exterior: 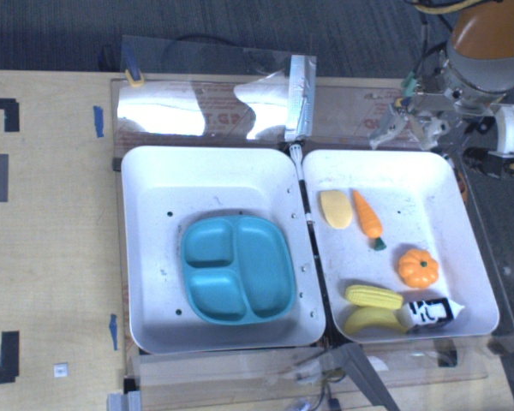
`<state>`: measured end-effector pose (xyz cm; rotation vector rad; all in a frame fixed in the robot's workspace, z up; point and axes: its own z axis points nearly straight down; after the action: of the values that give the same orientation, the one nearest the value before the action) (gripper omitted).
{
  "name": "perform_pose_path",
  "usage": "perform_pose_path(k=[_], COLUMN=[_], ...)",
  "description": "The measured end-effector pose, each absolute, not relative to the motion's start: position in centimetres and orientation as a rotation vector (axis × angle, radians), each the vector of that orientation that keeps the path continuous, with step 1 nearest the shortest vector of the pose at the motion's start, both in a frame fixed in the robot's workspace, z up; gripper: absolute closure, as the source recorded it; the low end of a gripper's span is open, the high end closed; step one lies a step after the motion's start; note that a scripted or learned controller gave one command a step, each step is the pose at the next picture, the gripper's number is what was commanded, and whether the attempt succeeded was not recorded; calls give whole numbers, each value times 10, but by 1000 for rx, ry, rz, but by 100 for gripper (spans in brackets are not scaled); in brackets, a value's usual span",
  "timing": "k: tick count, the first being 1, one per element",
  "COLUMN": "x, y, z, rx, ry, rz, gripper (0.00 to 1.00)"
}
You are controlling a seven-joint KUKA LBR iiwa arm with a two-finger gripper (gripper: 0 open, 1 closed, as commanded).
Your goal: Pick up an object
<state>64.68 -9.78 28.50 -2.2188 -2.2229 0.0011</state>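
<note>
no legible text, marks too blurred

Counting the things in the two bins

There are two white bins: a left bin (146, 178) and a right bin (428, 174). The left one has one blue tray (237, 268) with three parts. The right one has one carrot (367, 217), one little pumpkin (419, 267), one pale yellow piece (335, 209), one corn cob (373, 296), one banana (373, 319) and one black-and-white thing (431, 312).
</note>
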Motion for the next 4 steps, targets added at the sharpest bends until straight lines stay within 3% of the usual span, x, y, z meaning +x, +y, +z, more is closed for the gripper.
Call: perform_pose_path(k=[1, 2, 3, 4], x=[585, 589, 588, 599], y=[-103, -104, -104, -107], z=[114, 129, 129, 87], rx=[-2242, -2252, -2251, -2221], ry=[-2190, -2195, -2194, -2224], rz=[9, -4, -2, -3], gripper=[0, 100, 0, 0])
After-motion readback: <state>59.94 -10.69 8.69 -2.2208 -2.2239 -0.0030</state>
